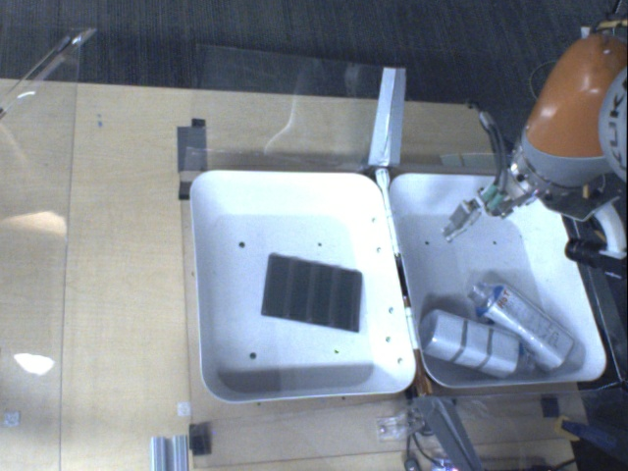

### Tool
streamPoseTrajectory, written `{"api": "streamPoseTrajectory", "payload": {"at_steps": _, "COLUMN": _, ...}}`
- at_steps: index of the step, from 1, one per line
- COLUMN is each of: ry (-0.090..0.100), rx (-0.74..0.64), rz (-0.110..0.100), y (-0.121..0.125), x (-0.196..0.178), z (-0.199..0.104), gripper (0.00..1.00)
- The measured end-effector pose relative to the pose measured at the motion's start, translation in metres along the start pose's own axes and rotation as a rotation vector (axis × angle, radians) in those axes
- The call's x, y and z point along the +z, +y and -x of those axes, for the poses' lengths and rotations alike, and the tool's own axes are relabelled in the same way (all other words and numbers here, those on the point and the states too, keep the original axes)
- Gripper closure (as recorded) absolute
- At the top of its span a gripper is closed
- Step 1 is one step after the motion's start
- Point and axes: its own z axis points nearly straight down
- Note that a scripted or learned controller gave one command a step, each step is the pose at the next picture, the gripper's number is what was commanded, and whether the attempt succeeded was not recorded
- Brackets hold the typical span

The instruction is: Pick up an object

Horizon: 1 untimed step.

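Observation:
A dark ribbed rectangular pad lies flat in the middle of the left bin. In the right bin, a grey cylindrical bundle lies near the front wall. A silver tube with a blue cap rests slanted against it. My gripper hangs over the back part of the right bin, pointing down-left, well clear of both objects. I see nothing between its fingers.
The grey arm with its orange band comes in from the right over the right bin's back corner. A metal post stands behind the seam between the bins. A clear sheet covers the bench at left.

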Motion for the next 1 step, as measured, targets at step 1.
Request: {"api": "streamPoseTrajectory", "payload": {"at_steps": 1, "ry": 0.003, "rx": 0.067, "rz": -0.004, "y": -0.0492, "x": 0.0961, "z": 0.0119, "gripper": 0.0}}
